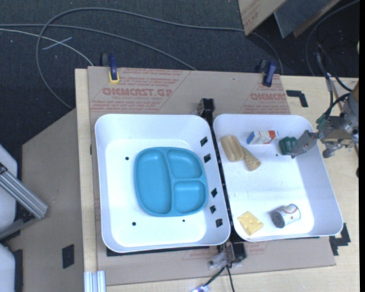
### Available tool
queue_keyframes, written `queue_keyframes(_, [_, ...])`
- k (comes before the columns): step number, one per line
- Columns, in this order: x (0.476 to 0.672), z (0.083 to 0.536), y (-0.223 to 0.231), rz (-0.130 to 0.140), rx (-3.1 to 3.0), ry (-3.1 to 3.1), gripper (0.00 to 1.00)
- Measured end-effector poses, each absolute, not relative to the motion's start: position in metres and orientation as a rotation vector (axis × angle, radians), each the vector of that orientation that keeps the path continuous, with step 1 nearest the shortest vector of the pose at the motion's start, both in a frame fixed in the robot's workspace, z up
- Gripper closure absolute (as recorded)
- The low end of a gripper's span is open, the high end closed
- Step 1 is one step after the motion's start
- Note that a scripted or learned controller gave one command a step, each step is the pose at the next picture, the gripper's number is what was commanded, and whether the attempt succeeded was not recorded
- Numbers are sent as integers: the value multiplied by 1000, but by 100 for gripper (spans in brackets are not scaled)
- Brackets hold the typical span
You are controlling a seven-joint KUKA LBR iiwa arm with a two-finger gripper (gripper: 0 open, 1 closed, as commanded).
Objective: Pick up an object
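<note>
My gripper (317, 147) hovers over the right rim of the right bin (268, 179), its two dark fingers spread open with nothing between them. A small green object (286, 145) lies just left of the left finger (304, 143), touching or nearly touching its outer side. Also in this bin are a tan bread-like piece (236, 151), a small white carton with red and blue print (262, 137), a yellow wedge (250, 222) and a grey-and-white can with a red mark (285, 215).
The left bin (114, 222) holds a blue divided plate (170, 181). A black divider with clips (212, 165) runs between the bins. Cables lie on the dark floor behind the bench, and a cardboard box (259, 12) stands at the back.
</note>
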State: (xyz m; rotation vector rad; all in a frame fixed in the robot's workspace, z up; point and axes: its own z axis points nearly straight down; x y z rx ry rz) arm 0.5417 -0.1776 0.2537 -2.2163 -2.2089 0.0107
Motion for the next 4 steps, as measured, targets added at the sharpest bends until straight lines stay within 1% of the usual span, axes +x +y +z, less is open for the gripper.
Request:
queue_keyframes(1, [544, 260, -177, 0, -2220, -2221, 0])
queue_keyframes(2, [542, 213, -168, 2, -2218, -2218, 0])
queue_keyframes(3, [547, 157, -159, 4, -2216, -2217, 0])
queue_keyframes(4, [539, 98, -163, 4, -2218, -2215, 0])
